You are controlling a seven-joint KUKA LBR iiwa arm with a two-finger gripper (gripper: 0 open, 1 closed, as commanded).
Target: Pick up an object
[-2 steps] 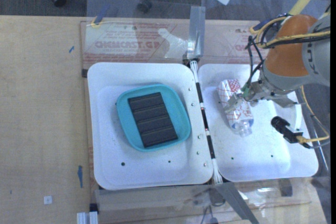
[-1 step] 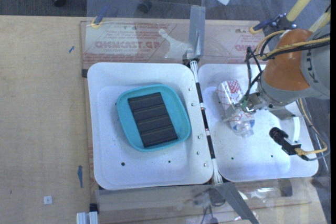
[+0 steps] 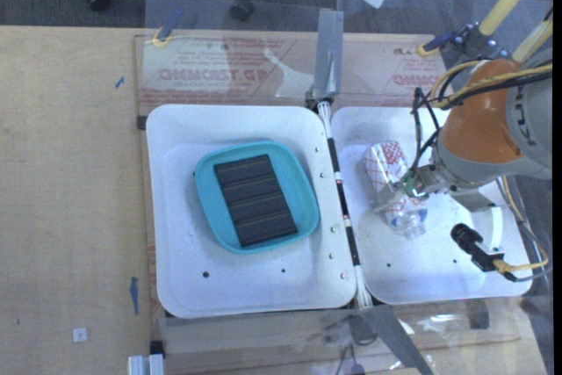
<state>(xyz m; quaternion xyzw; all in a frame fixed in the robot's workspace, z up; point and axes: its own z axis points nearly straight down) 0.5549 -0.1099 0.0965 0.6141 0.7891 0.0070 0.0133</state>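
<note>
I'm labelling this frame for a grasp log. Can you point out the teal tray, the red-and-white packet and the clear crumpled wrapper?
teal tray (image 3: 209,189): camera view, bare left rim.
red-and-white packet (image 3: 384,162): camera view, its middle.
clear crumpled wrapper (image 3: 406,215): camera view, its middle.

So the left bin (image 3: 176,259) has a teal tray (image 3: 211,219) with a dark ridged block (image 3: 255,199) sitting in it, and over in the right bin (image 3: 421,277) the gripper (image 3: 411,185) is down right by a red-and-white wrapper (image 3: 385,161) and some crumpled clear plastic (image 3: 404,213).

Red-white packet (image 3: 385,164) – crumpled, prob. – right bin (image 3: 439,277).
</note>
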